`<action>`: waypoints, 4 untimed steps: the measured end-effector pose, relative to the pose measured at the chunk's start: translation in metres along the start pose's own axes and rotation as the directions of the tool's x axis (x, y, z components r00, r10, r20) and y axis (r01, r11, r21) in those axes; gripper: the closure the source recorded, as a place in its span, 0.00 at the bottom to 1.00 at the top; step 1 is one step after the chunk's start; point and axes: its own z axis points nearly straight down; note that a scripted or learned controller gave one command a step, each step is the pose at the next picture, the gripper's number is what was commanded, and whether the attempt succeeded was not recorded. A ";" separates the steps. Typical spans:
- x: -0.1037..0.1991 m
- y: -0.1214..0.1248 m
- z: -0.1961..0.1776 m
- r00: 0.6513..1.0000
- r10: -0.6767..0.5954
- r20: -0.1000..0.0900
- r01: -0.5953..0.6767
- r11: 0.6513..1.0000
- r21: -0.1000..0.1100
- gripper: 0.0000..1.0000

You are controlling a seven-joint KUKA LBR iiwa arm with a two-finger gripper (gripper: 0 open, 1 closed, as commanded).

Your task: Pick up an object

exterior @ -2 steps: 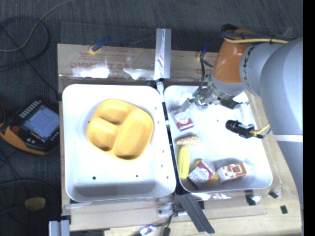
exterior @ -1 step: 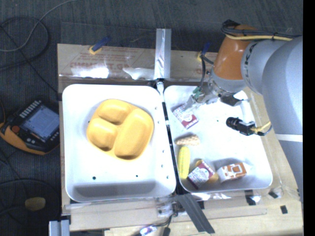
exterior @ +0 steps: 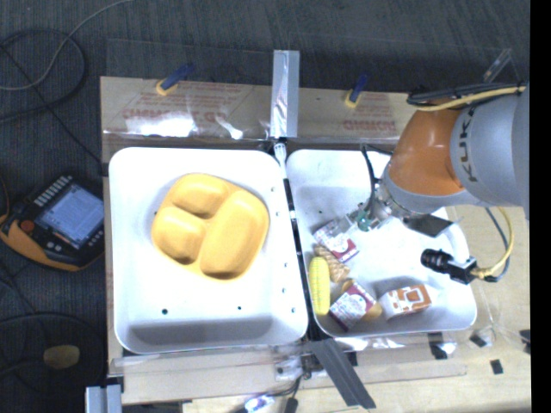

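My gripper (exterior: 368, 218) reaches down into the right bin (exterior: 430, 325), under the arm's orange band (exterior: 428, 160). Its tip hangs just right of a silvery red packet (exterior: 337, 236), close to it or touching; I cannot tell which. Below the packet lie a yellow corn cob (exterior: 318, 284), a red and white pouch (exterior: 351, 305) and a small orange and white carton (exterior: 406, 301). A big yellow loaf-shaped object (exterior: 209, 224) fills much of the left bin (exterior: 138, 317).
A black connector on a cable (exterior: 448, 262) sticks out over the right bin's right side. The divider between the bins (exterior: 291, 231) runs beside the packet. A teach pendant (exterior: 60, 222) lies on the floor to the left.
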 end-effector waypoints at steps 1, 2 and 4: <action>-0.001 -0.025 0.003 0.928 0.372 -0.005 -0.371 0.928 0.006 1.00; -0.003 -0.031 0.006 0.926 0.378 0.000 -0.378 0.926 0.017 0.00; 0.025 -0.058 0.006 0.960 0.279 -0.005 -0.279 0.960 0.016 0.00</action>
